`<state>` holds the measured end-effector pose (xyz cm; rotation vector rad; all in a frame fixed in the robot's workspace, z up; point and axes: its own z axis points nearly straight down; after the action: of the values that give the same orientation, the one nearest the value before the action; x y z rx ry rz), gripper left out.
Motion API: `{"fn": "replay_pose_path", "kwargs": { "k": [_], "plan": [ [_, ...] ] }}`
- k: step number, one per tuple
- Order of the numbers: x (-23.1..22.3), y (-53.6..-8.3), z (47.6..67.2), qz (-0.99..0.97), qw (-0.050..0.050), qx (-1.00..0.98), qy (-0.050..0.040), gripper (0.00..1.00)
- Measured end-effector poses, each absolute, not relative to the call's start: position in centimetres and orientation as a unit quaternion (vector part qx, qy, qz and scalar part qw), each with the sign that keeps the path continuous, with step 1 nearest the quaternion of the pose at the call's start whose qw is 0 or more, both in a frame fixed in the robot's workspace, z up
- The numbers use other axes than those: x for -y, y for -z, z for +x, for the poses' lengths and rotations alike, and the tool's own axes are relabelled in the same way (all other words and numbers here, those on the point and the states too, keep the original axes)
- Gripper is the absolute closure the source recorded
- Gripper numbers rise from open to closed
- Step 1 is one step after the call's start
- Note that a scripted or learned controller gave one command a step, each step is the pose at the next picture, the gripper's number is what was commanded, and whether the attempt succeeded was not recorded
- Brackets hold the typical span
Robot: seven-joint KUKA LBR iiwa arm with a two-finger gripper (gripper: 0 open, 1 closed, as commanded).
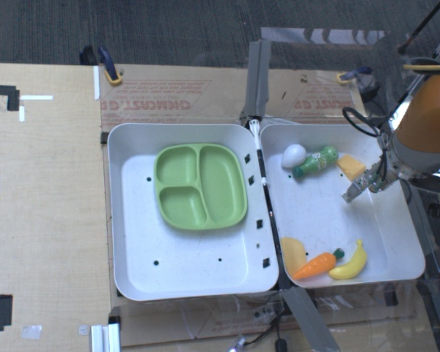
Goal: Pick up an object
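Note:
The right bin [385,218] holds a white egg [293,155], a green bottle [315,161] lying on its side, and a yellow-orange wedge [350,166] near its back. At its front lie a pale yellow piece [294,253], an orange carrot [314,265] and a yellow banana [350,263]. My gripper [359,190] reaches in from the right, low over the bin floor just in front of the wedge. Nothing shows between its fingers.
The left bin [132,218] carries a green divided plate [201,186]. A grey divider bar [257,86] runs back from between the bins. Cardboard [176,97] lies behind the bins and a wooden bench top [40,196] to the left.

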<state>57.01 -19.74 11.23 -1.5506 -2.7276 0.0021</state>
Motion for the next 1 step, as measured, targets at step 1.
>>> {"fn": "replay_pose_path", "kwargs": {
  "k": [1],
  "plan": [
    [16.95, -8.85, 64.7, -0.543, 0.001, 0.839, -0.001, 1.0]
  ]
}}
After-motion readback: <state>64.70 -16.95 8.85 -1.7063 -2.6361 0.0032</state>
